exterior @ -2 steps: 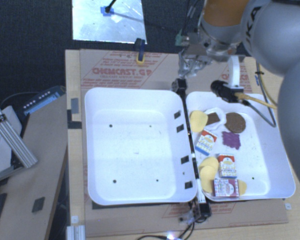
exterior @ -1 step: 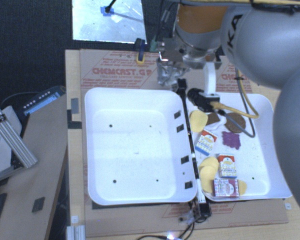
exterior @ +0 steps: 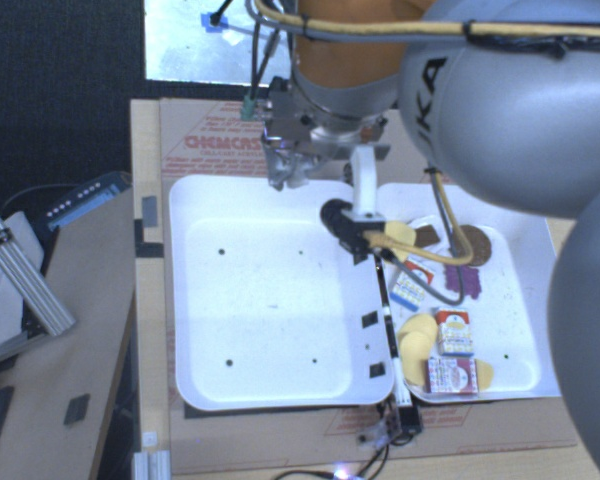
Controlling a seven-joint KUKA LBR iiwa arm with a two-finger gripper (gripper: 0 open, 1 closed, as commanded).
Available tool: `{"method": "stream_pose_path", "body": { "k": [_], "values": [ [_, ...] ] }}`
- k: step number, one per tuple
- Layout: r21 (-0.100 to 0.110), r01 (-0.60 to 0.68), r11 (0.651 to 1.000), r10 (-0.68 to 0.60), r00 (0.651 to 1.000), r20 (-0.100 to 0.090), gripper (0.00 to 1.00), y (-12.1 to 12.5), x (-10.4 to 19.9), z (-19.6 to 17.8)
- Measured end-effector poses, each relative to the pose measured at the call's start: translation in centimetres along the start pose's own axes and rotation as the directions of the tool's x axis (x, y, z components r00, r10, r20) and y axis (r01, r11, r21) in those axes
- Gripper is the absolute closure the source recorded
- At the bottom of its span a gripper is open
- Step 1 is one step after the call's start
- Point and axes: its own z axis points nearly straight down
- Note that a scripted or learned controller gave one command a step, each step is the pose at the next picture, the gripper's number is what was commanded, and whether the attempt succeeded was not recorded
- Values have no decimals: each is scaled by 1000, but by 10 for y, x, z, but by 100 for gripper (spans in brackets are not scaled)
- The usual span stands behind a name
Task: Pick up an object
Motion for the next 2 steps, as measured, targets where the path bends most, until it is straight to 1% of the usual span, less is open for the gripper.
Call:
{"method": "stream_pose_path", "body": {
  "k": [1, 2],
  "values": [
    [-4, -5, 1000, 5, 1000, 2, 100, 41, 24, -24],
    [-1, -7, 1000, 7, 1000, 3, 100, 31, 22, -36]
  ]
}}
